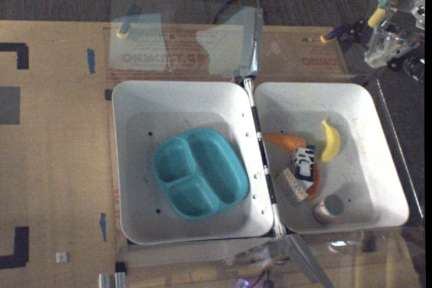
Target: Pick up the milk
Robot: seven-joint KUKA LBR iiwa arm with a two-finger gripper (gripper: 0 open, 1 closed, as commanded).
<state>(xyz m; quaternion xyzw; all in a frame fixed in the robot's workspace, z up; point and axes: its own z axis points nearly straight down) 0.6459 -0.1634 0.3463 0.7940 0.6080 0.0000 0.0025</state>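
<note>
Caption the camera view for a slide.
Milk beside banana in right bin; teal tray in left bin.

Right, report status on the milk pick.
Hand parked beyond the right bin's far corner. Milk carton lying in the right bin, not grasped. Carrot, banana and a cracker pack crowd it.

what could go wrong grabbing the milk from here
1. The small black-and-white milk carton lies tight among an orange carrot, a reddish sausage-like piece and a tan cracker block, so closing fingers may catch a neighbour instead.
2. The yellow banana sits just beside it and could get knocked on the way down.
3. The tool is far off at the upper right, so the approach must cross the right white bin's rim.
</note>
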